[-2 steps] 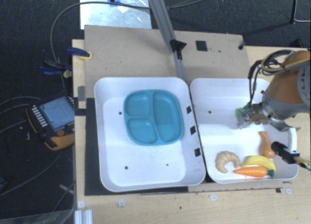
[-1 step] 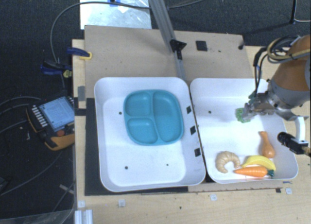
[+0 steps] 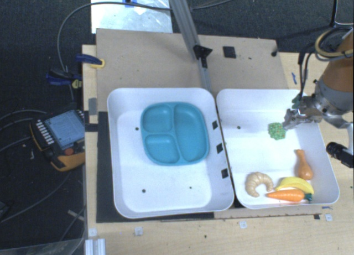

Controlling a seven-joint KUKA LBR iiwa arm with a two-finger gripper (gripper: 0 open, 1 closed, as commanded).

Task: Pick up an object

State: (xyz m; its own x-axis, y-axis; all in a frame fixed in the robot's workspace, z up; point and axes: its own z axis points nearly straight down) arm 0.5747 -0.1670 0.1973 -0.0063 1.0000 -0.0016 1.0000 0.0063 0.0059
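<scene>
While tool (image 3: 292, 116) grip unclear, right bin (image 3: 243, 104) holds broccoli (image 3: 276, 131), croissant (image 3: 259, 183), carrot (image 3: 286, 196).

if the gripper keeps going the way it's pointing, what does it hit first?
Most likely the green broccoli piece. The gripper points down and left toward it in the right bin, and nothing lies between them. How high the gripper sits above the broccoli is unclear from this view.

Robotics lab: arm (image 3: 336, 79), white bins (image 3: 166, 193), loose cables (image 3: 72, 16), bench clamps (image 3: 83, 63)
</scene>
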